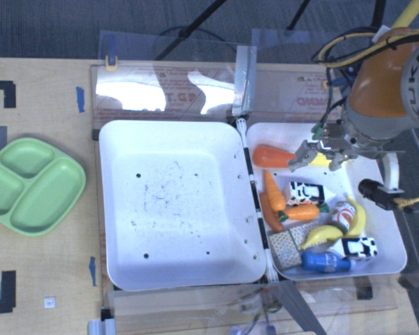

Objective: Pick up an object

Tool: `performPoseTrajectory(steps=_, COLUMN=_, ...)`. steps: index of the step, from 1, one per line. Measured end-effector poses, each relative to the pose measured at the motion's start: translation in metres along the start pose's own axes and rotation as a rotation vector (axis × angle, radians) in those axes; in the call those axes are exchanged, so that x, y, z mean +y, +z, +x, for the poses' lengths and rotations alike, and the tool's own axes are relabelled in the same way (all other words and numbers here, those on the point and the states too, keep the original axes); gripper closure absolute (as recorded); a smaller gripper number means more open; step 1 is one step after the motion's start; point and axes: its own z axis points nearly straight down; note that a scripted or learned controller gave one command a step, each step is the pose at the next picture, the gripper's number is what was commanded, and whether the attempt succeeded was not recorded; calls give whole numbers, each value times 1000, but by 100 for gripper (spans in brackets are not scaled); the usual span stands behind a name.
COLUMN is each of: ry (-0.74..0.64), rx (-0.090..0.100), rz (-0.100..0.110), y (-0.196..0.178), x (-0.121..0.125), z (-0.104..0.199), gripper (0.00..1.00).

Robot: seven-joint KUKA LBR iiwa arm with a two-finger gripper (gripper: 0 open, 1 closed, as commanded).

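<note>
gripper [320, 152] hangs over far end of right bin [398, 257], fingers spread open, nothing between them. orange carrot-like piece [272, 156] just beside fingertips. more toys heaped toward near end: carrots [274, 194], banana [321, 234], blue bottle [325, 262]. green divided plate [32, 185] sits well apart on bench.

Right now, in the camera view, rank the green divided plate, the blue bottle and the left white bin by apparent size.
1. Left white bin
2. Green divided plate
3. Blue bottle
The gaps are clear, so nearness to the camera doesn't blur the order.
</note>
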Motion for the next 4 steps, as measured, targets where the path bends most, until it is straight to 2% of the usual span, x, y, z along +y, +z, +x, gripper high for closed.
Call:
performPoseTrajectory(steps=1, ry=-124, rx=-2, rz=-5, y=87, x=-67, z=-25, gripper=0)
performPoseTrajectory(steps=2, ry=-256, rx=-2, rz=-4, y=5, x=-39, z=32, gripper=0)
performPoseTrajectory(steps=3, ry=-201, rx=-12, rz=-38, y=76, x=-2, z=-6, gripper=0)
performPoseTrajectory(steps=4, ry=-309, rx=0, rz=0, y=37, x=-86, z=-15, gripper=0)
